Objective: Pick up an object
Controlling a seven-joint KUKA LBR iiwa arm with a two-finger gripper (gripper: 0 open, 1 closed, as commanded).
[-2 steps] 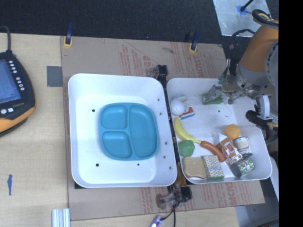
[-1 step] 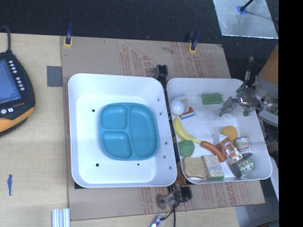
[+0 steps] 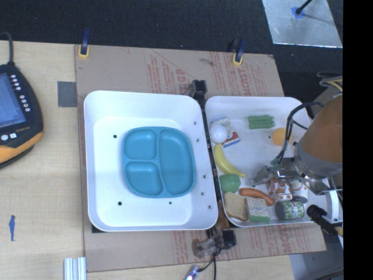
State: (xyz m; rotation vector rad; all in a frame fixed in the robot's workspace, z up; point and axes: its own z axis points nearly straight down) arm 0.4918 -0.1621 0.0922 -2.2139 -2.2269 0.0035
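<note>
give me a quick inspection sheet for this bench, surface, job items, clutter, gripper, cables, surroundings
surface: cardboard sheet on a wooden bench, two white bins side by side, left bin, right bin
job's things: right bin holds toy food, including a banana, green bean pod, white ball, bread slice, hot dog, small can
clutter: blue divided plate in the left bin
grippers: gripper low over the right bin's right half, fingers too unclear to judge
cables: black cable looping by the arm, wires at the front bin clamp
surroundings: teach pendant at left, dark floor beyond
</note>
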